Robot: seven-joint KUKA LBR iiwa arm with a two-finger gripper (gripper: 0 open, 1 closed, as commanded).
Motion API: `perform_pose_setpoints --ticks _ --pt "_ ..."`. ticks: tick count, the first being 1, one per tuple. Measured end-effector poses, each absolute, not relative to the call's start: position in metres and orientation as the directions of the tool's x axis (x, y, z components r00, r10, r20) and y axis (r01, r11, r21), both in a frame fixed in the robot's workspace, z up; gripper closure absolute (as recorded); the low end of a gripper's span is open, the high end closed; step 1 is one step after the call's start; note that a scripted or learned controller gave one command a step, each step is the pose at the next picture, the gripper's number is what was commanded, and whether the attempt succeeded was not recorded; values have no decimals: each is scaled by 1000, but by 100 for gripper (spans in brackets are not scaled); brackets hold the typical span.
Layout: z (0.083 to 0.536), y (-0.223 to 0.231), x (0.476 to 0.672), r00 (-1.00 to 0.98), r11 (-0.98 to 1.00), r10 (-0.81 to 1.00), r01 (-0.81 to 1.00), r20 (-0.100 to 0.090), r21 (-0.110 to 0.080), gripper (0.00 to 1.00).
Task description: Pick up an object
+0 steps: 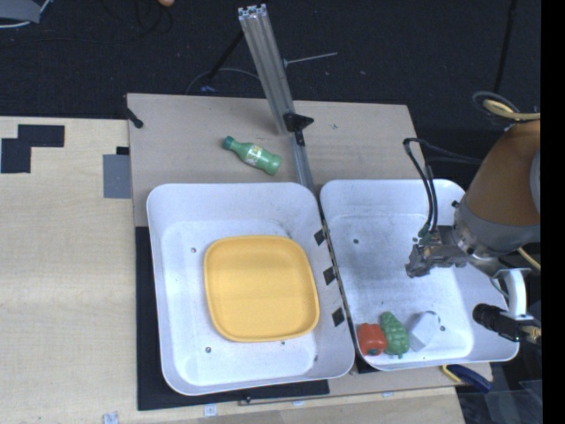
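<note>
bench (pixel 371 135) | two white bins (pixel 177 237) | green bottle (pixel 252 155)

- A yellow plate (pixel 261 287) is lying in the left bin (pixel 168 237).
- The gripper (pixel 422 261) is hovering inside the right bin (pixel 371 228), apart from 3 small objects: red (pixel 371 339), green (pixel 395 334), grey (pixel 424 329).
- A green bottle (pixel 252 155) is lying on the counter (pixel 353 140).

Grey arm (pixel 494 228), orange band (pixel 508 170) above the wrist, black cable (pixel 430 188), dark metal end effector (pixel 422 263)

Even overhead light – white bins (pixel 177 210) bright, floor dark; soft focus, faint shadows.
</note>
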State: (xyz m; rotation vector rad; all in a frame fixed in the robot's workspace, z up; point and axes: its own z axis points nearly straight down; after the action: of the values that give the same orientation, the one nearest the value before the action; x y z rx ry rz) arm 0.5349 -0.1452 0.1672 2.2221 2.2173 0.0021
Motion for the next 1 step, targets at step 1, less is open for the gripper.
perform_pose_setpoints --ticks 1 --pt "230 -147 535 1 -1 1000 1000 -1 5 100"
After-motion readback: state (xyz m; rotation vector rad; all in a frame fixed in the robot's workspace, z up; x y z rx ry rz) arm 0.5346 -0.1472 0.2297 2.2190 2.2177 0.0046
